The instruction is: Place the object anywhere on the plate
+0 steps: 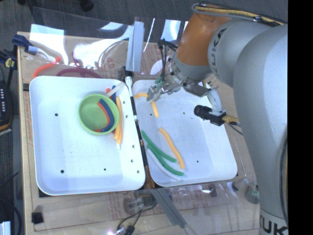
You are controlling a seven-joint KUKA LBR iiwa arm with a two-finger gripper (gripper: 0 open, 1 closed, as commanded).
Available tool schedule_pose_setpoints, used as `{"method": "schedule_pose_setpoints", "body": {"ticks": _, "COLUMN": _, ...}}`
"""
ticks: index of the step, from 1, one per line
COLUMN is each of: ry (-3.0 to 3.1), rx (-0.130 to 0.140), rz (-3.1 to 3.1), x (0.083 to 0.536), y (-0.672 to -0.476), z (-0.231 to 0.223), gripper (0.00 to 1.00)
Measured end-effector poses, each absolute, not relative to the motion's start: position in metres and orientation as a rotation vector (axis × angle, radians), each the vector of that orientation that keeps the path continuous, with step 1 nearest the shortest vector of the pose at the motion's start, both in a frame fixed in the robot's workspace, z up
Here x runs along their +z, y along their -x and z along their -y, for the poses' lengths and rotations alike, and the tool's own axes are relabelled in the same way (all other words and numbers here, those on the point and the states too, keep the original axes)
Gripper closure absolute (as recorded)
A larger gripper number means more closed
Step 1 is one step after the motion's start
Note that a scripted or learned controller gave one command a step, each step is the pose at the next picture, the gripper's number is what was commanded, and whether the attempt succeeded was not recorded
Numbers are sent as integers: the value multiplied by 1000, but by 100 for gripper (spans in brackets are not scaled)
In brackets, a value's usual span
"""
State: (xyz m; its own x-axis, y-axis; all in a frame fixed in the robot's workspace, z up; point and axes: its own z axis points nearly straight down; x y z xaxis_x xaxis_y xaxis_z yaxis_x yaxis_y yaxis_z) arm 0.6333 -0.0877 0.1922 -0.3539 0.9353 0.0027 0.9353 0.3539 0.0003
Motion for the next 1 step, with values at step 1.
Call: {"method": "schedule_pose_setpoints", "body": {"ticks": 1, "ry": 1784, "rx": -3, "rz": 2583, "x": 192, "y": -633, "z": 88, "gripper": 0}}
